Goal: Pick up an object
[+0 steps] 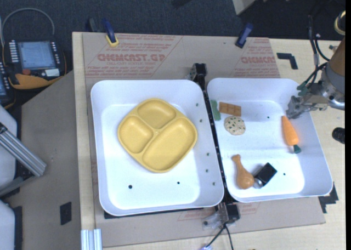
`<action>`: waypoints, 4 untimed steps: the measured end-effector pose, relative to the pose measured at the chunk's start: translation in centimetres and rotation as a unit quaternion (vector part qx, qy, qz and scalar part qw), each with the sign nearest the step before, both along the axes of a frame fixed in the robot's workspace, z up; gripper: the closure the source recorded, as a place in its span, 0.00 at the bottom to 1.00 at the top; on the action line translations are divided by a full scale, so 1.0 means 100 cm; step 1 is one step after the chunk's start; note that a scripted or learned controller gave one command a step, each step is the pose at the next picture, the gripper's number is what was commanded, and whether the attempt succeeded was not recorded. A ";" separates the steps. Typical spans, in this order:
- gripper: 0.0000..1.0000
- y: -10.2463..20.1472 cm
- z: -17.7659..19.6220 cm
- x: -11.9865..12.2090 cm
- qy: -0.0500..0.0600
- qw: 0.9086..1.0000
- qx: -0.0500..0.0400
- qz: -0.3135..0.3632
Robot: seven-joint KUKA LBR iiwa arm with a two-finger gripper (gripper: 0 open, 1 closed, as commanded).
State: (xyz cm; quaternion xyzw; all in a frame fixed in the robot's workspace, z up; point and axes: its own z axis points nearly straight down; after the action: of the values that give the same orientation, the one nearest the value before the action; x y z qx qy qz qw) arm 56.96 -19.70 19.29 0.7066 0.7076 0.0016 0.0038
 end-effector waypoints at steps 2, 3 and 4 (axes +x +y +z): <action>1.00 0.007 0.082 0.008 0.001 1.000 0.000 0.000; 1.00 0.054 0.067 0.020 0.005 1.000 0.002 0.002; 1.00 0.108 0.071 0.023 0.004 1.000 0.003 0.002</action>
State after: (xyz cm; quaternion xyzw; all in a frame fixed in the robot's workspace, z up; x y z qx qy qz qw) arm 59.26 -8.93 26.34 0.7049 0.7093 0.0006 -0.0011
